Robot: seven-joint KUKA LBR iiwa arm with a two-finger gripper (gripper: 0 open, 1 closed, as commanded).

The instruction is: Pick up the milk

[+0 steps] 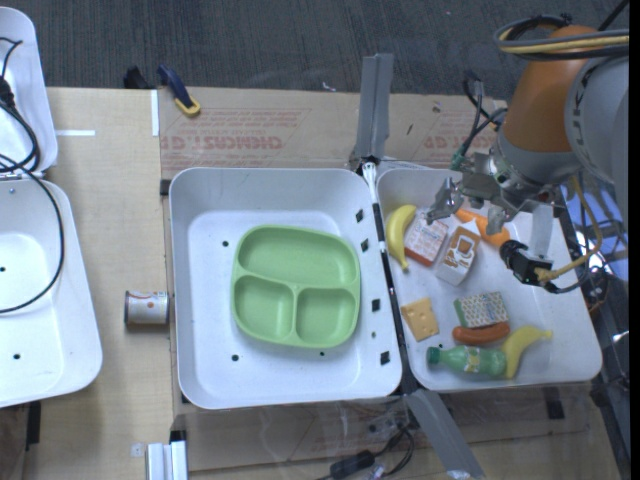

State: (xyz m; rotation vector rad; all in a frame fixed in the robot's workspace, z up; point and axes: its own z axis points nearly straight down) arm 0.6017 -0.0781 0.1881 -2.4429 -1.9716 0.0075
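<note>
Two small cartons lie side by side in the right bin (570,363). One is a white milk carton (460,253) with a brown and orange label. The other is a white and red carton (427,241) to its left. My gripper (470,211) hangs just above the far ends of both cartons, with its fingers spread open. No object sits between the fingers. The grey arm with its orange band (545,88) reaches in from the upper right.
The right bin also holds a banana (398,233), a cheese wedge (421,318), a sandwich (481,309), a sausage (480,334), a green bottle (466,360), a second banana (525,346) and an orange item (494,230). The left bin (200,268) holds a green divided plate (296,286).
</note>
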